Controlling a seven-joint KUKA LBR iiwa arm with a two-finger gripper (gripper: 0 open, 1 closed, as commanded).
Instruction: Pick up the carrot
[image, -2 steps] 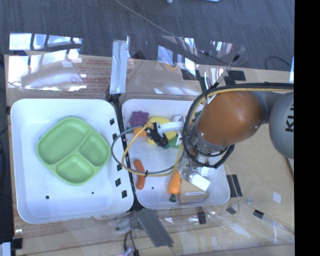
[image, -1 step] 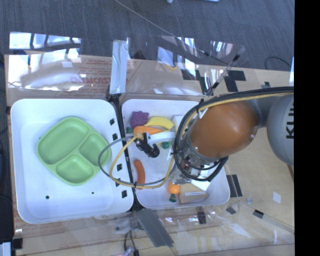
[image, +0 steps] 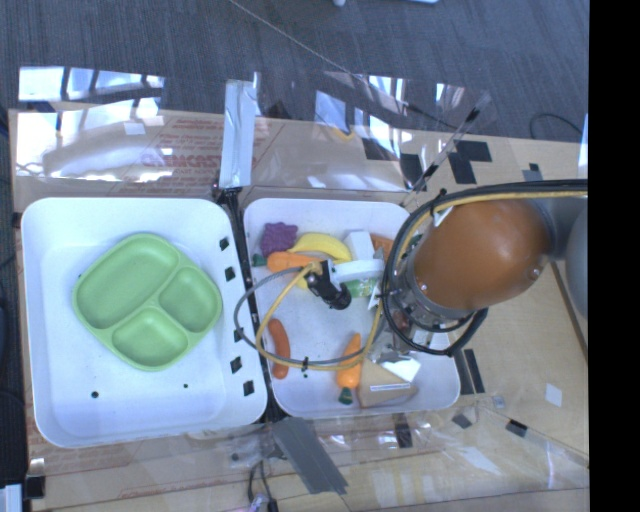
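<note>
The carrot (image: 349, 366), orange with a green stub at its near end, lies at a slant near the front wall of the right bin (image: 300, 402). My gripper (image: 390, 318) hangs over the right side of that bin, just right of and above the carrot, mostly hidden under the grey wrist and orange band (image: 480, 255). I see nothing held in it.
The right bin also holds purple grapes (image: 278, 238), a yellow banana (image: 320, 245), an orange piece (image: 291, 262) beside it, a reddish-orange sausage-shaped piece (image: 278, 346) and a tan box (image: 386, 386) next to the carrot. A green divided plate (image: 147, 298) sits in the left bin (image: 60, 400).
</note>
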